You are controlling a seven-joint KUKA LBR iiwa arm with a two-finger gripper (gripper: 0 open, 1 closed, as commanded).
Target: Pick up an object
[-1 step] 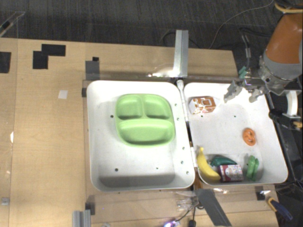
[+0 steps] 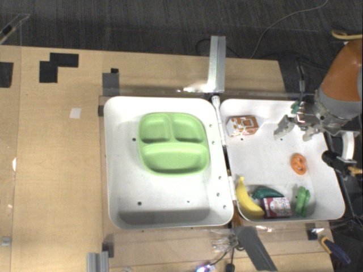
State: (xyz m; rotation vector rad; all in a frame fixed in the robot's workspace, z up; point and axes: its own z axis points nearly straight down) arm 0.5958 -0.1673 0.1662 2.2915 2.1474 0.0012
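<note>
My gripper (image 2: 295,130) hangs over the back of the right bin (image 2: 266,157), its two fingers spread apart with nothing between them. An orange-and-white snack packet (image 2: 243,126) lies to its left. A small orange round thing (image 2: 299,163) sits just in front of the gripper. Along the bin's front edge lie a yellow banana (image 2: 248,198), a dark teal object (image 2: 266,193), a red-labelled can (image 2: 277,207) and a green object (image 2: 303,202).
The left bin (image 2: 122,169) holds a green divided plate (image 2: 173,142). A metal post (image 2: 217,67) stands at the back between the bins. The grey arm with its orange band (image 2: 343,75) comes in over the right bin's right edge.
</note>
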